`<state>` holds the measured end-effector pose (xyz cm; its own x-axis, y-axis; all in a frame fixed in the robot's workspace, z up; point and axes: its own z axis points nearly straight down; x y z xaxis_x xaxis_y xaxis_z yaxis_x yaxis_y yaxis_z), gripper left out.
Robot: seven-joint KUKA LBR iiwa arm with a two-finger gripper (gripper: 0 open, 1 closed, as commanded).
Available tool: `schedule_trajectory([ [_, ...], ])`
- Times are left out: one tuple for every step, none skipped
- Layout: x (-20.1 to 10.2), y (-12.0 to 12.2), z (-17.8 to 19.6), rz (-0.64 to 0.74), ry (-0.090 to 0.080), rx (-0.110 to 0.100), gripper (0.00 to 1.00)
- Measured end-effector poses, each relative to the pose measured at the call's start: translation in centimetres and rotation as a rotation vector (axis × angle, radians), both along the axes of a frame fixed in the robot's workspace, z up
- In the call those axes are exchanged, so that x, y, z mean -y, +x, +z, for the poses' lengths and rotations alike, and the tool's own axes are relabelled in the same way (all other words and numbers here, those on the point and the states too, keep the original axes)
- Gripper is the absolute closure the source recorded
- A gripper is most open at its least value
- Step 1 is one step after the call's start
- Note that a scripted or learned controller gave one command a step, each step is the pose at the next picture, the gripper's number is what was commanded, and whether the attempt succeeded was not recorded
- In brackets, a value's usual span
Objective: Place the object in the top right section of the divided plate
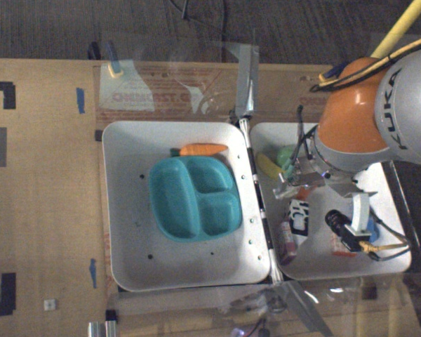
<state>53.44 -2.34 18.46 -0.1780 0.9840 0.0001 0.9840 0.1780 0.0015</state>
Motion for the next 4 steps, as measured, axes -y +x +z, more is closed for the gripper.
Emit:
schedule_trajectory([
  [-5.1, -5.4, -0.1, 0.092, 0.001, -0.003, 1.0],
  [-9.1, -5.5, 0.0, 0.441, 0.001, -0.002, 1.0],
  [-8.7, -5.5, 0.0, 0.747, 0.0, -0.001, 1.0],
  [-4.8, -5.4, 0.0, 0.99, -0.001, 0.0, 1.0],
])
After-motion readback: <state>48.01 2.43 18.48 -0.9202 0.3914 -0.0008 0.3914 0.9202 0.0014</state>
